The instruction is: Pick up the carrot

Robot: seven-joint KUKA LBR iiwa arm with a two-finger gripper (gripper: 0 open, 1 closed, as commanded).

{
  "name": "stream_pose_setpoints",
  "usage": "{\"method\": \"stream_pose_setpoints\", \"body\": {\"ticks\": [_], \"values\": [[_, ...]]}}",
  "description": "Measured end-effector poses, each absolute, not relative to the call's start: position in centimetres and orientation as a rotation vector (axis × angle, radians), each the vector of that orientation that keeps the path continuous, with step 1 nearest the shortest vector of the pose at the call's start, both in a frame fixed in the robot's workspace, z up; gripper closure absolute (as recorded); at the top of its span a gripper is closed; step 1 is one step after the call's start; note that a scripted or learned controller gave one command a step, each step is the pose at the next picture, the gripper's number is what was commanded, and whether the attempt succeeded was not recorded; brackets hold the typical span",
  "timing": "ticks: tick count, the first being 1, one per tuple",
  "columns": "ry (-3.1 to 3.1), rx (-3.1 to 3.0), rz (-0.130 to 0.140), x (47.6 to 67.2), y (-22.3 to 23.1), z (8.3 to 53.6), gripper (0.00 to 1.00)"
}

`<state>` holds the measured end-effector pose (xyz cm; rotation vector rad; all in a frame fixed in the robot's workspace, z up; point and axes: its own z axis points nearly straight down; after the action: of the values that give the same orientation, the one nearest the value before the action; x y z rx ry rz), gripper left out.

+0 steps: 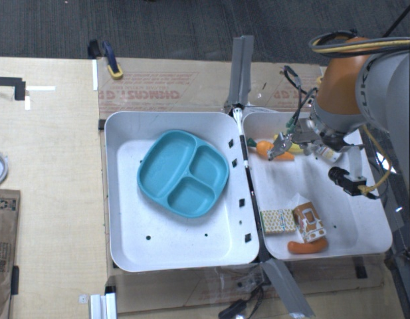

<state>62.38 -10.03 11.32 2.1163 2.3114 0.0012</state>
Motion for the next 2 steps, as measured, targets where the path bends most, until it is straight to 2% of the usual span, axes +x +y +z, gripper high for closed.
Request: {"method": "stream_pose_setpoints", "body": {"ticks": [1,2], "values": [[2.253,2.189,-0.002,63.09,-9.89,9.14,0.00],[2.250,2.191,-0.002,63.11,-10.04,10.11,1.00]]}}
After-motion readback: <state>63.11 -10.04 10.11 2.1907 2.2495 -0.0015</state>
